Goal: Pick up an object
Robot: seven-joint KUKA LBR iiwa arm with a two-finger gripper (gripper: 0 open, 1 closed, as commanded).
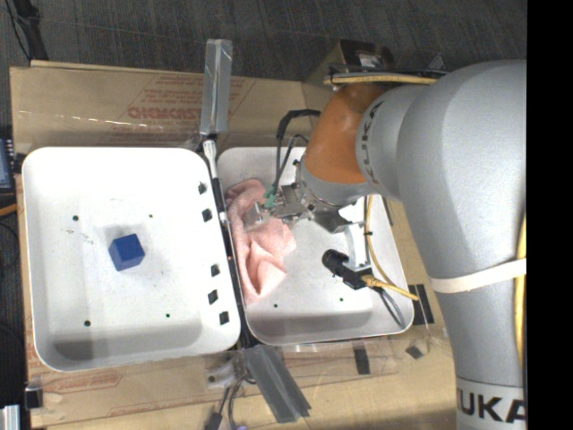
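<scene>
You have two shallow white plastic bins side by side, the left bin (pixel 54 240) and the right bin (pixel 313 316), resting on a flat brown cardboard sheet (pixel 107 97) with red print. A grey metal bar (pixel 215 88) stands at the far end of their seam. Dark grey carpet floor (pixel 179 16) lies beyond.

A robotics lab or test cell. A large grey industrial arm (pixel 466 222) marked KUKA reaches over two white bins (pixel 54 240) set on cardboard sheets (pixel 107 106). Cables (pixel 385 285) trail across dark carpet (pixel 269 16).
</scene>
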